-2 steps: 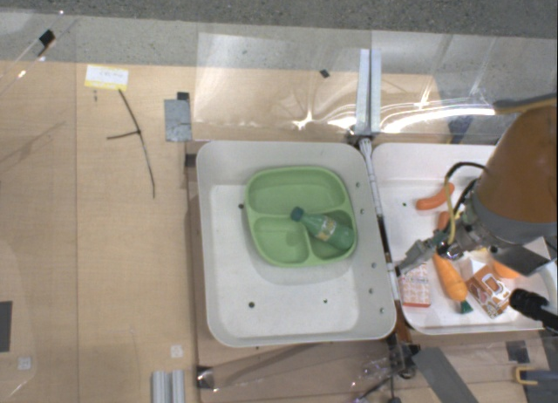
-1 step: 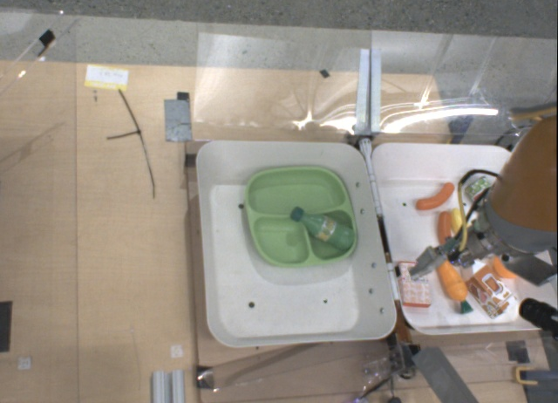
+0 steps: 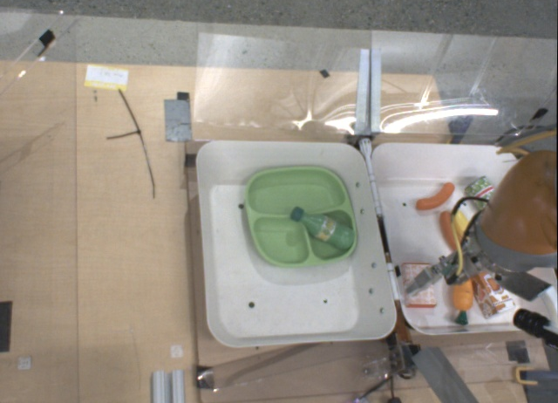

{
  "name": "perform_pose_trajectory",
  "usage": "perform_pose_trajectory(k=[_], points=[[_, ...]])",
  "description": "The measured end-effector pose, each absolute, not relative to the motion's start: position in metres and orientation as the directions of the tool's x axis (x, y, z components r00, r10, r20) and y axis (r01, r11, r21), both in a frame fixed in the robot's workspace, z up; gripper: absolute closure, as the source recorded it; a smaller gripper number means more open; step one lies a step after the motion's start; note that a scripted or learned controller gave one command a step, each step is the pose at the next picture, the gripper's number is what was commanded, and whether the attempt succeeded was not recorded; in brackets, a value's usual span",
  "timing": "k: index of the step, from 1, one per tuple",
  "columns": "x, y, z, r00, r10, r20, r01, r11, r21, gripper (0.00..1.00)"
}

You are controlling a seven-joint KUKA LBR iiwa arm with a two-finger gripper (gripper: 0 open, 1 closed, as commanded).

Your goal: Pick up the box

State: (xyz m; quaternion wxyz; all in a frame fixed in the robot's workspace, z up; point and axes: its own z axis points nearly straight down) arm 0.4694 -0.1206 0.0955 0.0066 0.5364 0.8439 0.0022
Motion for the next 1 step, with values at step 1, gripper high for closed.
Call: perform_pose_trajectory(k=[1], points=[[0.4773, -0.1193, 0.0955, -0.235, 0.972, -0.003, 0.972, 0.235, 0.01, 0.0]])
